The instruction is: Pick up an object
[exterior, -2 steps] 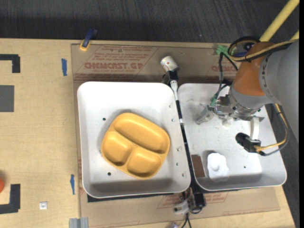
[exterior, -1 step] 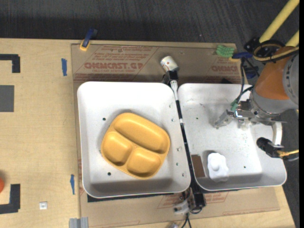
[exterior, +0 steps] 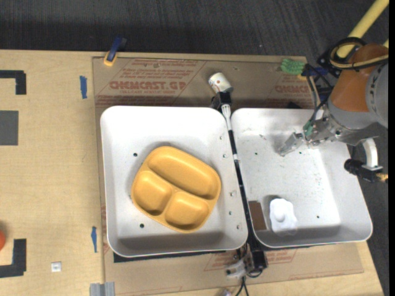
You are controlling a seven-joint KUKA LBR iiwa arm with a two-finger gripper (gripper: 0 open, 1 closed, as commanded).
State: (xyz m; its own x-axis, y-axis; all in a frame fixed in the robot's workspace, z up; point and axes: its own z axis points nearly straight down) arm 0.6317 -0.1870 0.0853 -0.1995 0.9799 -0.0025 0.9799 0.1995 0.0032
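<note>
A yellow three-compartment plate [exterior: 177, 187] lies in the middle of the left bin [exterior: 117, 128]. In the right bin [exterior: 333, 184], near the front wall, a small white bottle-like object [exterior: 282, 215] rests with a flat brown piece [exterior: 254, 215] to its left. My gripper [exterior: 289, 144] hangs over the back part of the right bin, pointing left, well apart from the white object. Nothing shows in its grasp. The arm's orange band [exterior: 353, 88] sits at the right edge of the view.
A white-capped fixture [exterior: 218, 82] and a black divider strip [exterior: 231, 140] sit between the bins. A cardboard sheet [exterior: 154, 79] underlies both bins. Blue and green clips [exterior: 113, 50] hold its back edge. Cables [exterior: 343, 49] hang by the arm.
</note>
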